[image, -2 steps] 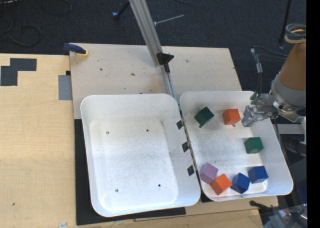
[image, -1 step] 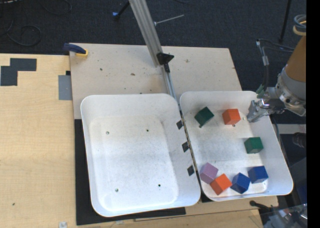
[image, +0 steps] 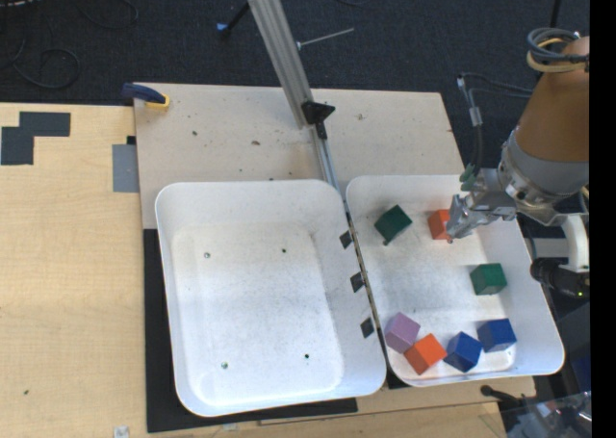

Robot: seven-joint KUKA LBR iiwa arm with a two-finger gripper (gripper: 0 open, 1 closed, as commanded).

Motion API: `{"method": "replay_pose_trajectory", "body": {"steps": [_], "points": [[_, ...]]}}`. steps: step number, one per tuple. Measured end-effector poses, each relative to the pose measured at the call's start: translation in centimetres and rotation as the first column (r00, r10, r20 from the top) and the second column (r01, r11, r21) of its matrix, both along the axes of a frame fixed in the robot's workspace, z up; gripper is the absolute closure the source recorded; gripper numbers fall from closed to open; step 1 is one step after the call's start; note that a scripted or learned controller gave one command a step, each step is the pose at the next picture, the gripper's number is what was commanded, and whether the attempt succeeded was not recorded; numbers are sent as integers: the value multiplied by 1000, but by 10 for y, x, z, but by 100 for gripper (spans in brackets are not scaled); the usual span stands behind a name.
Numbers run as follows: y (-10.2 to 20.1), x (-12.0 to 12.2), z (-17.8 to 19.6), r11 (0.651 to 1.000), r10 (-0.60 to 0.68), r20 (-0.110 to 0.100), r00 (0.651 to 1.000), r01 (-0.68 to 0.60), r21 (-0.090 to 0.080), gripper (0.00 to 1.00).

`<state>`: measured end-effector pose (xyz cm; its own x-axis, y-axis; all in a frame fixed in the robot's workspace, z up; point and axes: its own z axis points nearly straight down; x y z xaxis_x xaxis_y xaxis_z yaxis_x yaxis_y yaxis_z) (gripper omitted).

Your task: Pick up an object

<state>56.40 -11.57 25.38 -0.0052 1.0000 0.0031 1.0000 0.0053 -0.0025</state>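
- Pincer [image: 460, 226] low in right bin [image: 539, 354], touching red cube [image: 439, 223] on its left; opening: cannot tell.
- Probably light, stiff; best gripped on flat opposite faces.

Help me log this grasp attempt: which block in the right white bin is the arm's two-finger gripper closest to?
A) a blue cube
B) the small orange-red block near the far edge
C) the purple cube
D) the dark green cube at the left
B: the gripper sits right beside the small orange-red block.
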Motion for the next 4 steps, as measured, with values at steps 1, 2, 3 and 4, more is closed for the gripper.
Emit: {"method": "replay_pose_trajectory", "body": {"steps": [1, 2, 3, 4], "points": [[45, -11, -14, 1000, -2, -3, 1000, 2, 0, 100], [95, -9, -20, 1000, -2, -1, 1000, 2, 0, 100], [143, -18, -13, 1000, -1, -2, 1000, 1, 0, 100], [187, -29, -27, 1000, -2, -3, 1000, 2, -2, 100]]}}
